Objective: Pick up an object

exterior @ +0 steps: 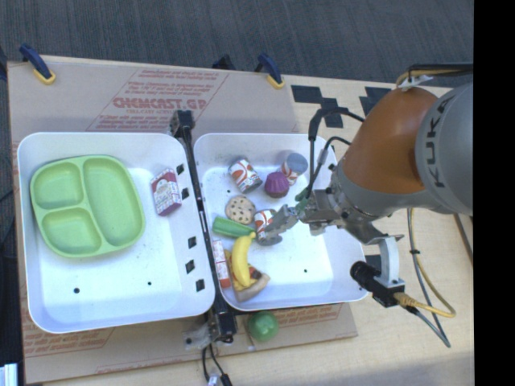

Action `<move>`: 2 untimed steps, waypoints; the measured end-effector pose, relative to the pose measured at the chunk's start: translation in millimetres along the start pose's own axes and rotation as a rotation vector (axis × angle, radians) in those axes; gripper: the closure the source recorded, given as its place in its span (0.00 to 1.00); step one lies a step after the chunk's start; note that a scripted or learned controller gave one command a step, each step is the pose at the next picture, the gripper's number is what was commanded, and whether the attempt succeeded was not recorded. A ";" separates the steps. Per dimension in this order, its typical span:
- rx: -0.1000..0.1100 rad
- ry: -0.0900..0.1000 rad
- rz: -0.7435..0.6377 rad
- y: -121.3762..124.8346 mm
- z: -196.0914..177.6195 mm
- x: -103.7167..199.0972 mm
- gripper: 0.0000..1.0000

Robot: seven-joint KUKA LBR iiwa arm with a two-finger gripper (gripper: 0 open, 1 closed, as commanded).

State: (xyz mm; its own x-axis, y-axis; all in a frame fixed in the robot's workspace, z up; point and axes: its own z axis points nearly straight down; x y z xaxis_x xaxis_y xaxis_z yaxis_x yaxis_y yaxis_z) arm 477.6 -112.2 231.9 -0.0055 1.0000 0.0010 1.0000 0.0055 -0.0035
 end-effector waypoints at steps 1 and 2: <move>0.002 -0.001 -0.001 77.1 115.8 -38.0 0.00; 0.001 -0.003 -0.005 78.1 104.6 -38.2 1.00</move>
State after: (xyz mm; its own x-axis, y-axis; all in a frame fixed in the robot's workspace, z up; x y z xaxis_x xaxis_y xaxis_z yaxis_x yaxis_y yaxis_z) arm 555.5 -149.9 127.0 -0.0110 0.9999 -0.0017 0.9999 0.0109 -0.0045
